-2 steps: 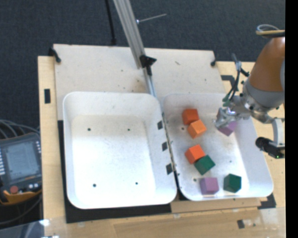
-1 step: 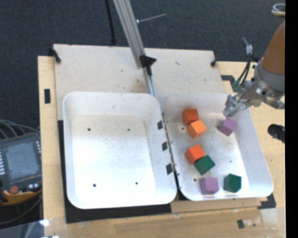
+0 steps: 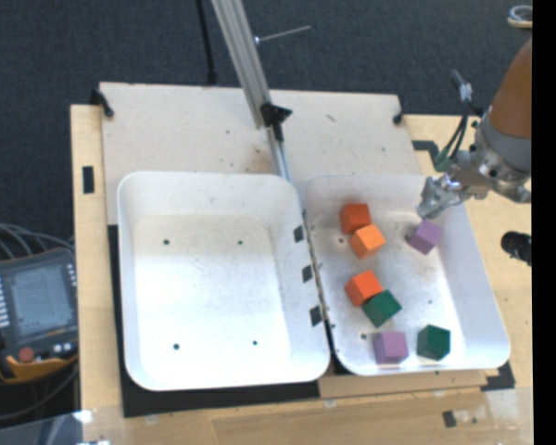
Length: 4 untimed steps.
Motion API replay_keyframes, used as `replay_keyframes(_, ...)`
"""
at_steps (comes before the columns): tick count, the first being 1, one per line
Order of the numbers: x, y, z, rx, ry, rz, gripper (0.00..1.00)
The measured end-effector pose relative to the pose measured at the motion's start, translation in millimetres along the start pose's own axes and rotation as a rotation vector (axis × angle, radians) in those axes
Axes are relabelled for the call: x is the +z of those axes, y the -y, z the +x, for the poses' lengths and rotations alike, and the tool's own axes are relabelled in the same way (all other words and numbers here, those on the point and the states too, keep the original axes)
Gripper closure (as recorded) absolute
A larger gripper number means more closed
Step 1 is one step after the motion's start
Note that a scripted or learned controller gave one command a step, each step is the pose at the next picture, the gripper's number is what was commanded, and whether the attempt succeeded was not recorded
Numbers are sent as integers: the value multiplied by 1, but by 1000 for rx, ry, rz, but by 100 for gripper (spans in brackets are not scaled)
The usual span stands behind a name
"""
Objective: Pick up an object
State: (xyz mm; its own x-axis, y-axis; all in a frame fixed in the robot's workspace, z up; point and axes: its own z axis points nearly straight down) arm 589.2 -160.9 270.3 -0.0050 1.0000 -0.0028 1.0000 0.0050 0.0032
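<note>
My hand hangs over the right bin, just above a purple cube; can't tell its state. Orange cubes, green cubes and another purple block lie in that bin.

Robotics lab: bench with white bins, teach pendant, aluminium camera mast.

The arm reaches in from the right, wrist lowered.
</note>
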Motion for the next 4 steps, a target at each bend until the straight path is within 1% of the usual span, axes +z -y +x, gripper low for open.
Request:
replay_keyframes(1,-5,-11,50,-2,-2,-1,100)
replay_keyframes(2,6,-27,109,-2,-3,1,100)
replay_keyframes(3,7,-37,151,-1,-2,-1,100)
replay_keyframes(4,24,-41,198,-1,-3,5,100)
